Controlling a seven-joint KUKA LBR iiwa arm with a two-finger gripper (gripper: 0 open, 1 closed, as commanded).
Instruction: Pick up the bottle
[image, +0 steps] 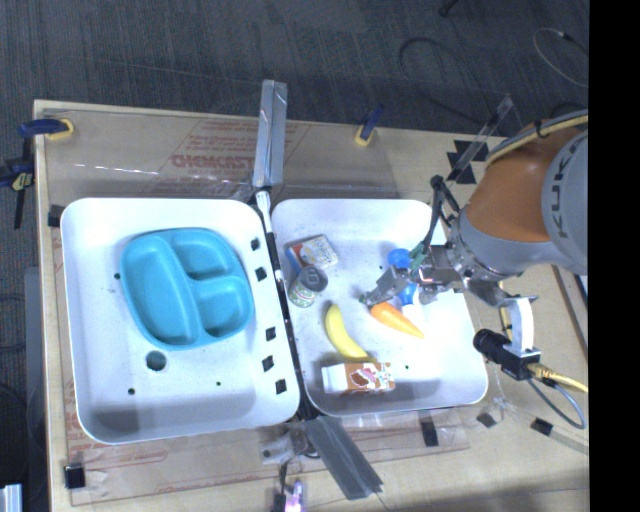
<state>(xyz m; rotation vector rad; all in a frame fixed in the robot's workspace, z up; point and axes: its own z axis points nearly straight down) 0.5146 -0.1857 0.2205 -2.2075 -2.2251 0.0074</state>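
Gripper (392, 290) is down in the right bin (440, 225), can't tell its grip. Bottle (402, 265), blue cap, sits right under it, touching the carrot (397, 319), right of the banana (344, 334).

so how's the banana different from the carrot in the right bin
The banana is yellow and curved; the carrot is orange and tapers to a point. The banana looks longer than the carrot. The banana lies apart from the arm, just above a small carton; the carrot lies right under the gripper, beside the blue-capped bottle. Both lie flat on the floor of the right bin.
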